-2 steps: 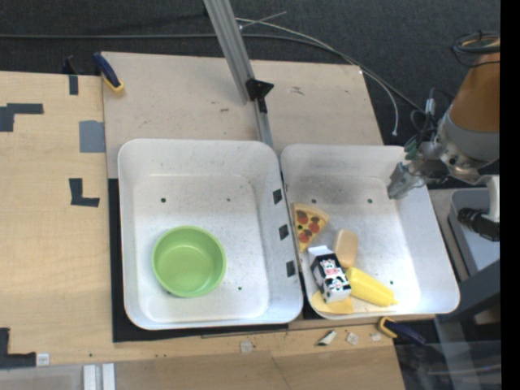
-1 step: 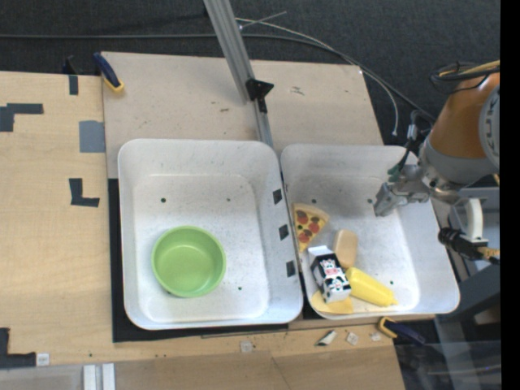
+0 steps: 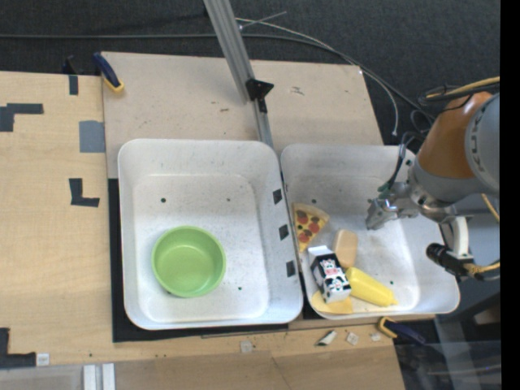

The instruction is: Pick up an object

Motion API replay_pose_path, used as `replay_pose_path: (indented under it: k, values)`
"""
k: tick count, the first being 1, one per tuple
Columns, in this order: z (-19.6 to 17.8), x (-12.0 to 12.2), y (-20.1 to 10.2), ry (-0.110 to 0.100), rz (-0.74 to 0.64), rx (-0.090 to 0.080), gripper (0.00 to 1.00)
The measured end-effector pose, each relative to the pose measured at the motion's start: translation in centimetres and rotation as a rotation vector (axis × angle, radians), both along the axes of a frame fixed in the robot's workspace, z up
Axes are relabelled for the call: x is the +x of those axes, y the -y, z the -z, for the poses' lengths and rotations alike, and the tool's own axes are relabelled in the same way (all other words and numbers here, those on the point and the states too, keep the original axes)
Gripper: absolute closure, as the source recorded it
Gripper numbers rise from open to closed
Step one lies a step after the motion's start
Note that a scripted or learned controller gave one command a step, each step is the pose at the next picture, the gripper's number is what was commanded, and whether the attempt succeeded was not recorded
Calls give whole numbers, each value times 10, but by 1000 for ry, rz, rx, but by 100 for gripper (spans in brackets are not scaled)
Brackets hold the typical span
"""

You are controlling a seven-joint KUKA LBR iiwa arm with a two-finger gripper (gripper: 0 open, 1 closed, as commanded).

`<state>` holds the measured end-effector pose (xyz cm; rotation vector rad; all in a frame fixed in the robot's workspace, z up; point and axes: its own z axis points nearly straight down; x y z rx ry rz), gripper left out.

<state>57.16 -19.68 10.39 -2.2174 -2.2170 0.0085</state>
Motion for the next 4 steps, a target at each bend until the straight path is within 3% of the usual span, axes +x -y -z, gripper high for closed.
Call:
replay_pose_path:
  k: [1, 3, 4]
  values:
    - [-13, 1, -1, 3, -1, 1, 100]
    - [-105, 0, -9, 9, -1, 0, 100]
    - [-113, 9, -65, 8, -7, 3, 100]
